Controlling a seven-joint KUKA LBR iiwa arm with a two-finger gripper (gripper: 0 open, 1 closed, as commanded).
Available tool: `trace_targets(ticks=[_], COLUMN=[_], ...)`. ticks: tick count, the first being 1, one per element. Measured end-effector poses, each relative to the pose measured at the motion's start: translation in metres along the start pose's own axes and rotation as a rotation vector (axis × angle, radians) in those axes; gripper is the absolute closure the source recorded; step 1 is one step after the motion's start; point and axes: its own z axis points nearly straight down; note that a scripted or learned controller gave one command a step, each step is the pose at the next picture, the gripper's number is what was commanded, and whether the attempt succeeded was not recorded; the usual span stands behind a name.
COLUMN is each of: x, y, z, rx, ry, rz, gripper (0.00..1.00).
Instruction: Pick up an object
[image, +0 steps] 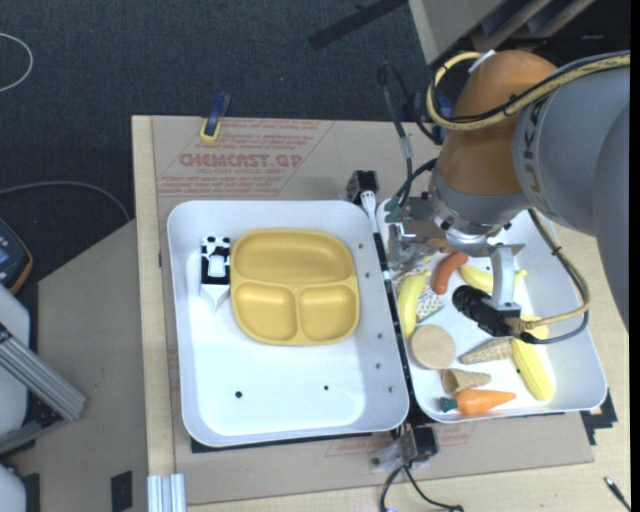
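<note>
1. arm (520, 120) is reaching over the right bin (590, 345) from the right; claw (478, 262) is hanging above the toy food, state: cannot tell.
2. hot dog (449, 270), bananas (409, 300), cracker (434, 346), carrot (483, 401) and corn (533, 368) are lying in the right bin.
3. yellow divided plate (295, 285) is sitting in the left bin (290, 400) on the worktop (250, 150).

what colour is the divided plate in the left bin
The divided plate is mustard yellow, plain with no pattern; it shows clearly in the camera view.

Place: a robot lab
Signs: grey industrial arm (570, 130), loose black cables (400, 110), brown cardboard-covered bench (250, 150), dark carpet floor (150, 50)
</note>
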Motion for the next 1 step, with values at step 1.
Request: trace_targets(ticks=[1], x=[-0.0075], y=[0.0042], z=[0.0007], rx=[-0.001], ry=[-0.001], rz=[0.003], gripper=[1.00])
